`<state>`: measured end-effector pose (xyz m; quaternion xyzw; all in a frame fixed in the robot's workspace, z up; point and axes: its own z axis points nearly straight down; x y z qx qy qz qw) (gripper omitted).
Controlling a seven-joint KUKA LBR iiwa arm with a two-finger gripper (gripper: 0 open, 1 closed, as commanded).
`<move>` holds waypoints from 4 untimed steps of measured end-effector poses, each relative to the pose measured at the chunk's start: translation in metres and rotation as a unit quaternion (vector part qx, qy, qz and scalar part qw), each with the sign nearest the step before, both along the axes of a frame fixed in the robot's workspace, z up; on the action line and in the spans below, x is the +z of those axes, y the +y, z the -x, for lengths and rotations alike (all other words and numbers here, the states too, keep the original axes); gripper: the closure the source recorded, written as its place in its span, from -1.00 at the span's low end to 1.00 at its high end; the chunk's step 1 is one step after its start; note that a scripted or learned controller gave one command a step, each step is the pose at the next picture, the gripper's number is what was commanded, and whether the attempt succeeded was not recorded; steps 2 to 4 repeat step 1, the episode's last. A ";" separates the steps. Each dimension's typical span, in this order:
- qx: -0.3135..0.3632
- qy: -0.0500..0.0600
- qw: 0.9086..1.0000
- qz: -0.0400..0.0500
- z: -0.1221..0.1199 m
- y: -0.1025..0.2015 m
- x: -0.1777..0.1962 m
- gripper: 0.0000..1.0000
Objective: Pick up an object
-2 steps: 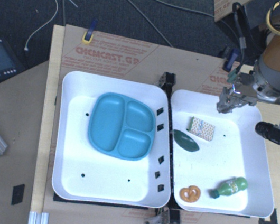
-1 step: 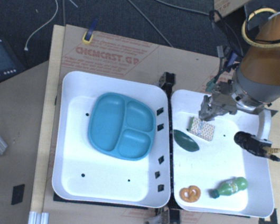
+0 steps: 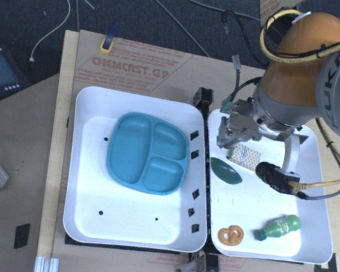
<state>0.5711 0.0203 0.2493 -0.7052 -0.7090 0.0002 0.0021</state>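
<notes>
**Gripper poised low in the right bin**

The gripper (image 3: 235, 134) hangs over a pale speckled packet (image 3: 245, 156), beside a dark green leaf-shaped piece (image 3: 225, 171) (grip state: cannot tell). Judged step: the approach. Next, it needs a straight descent onto one object, clear of the bin wall (image 3: 207, 165).

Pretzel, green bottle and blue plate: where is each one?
Pretzel (image 3: 231, 235): camera view, right bin, on the middle of its twist.
Green bottle (image 3: 279, 227): camera view, right bin, on its body.
Blue plate (image 3: 149, 153): camera view, left bin, on its centre divider.
</notes>
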 end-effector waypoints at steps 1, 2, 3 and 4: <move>0.000 0.001 1.000 0.000 0.025 0.052 -0.004 1.00; 0.000 0.001 1.000 0.000 0.025 0.052 -0.004 1.00; 0.000 0.001 1.000 0.000 0.025 0.052 -0.004 1.00; 0.000 0.001 1.000 0.000 0.025 0.052 -0.004 1.00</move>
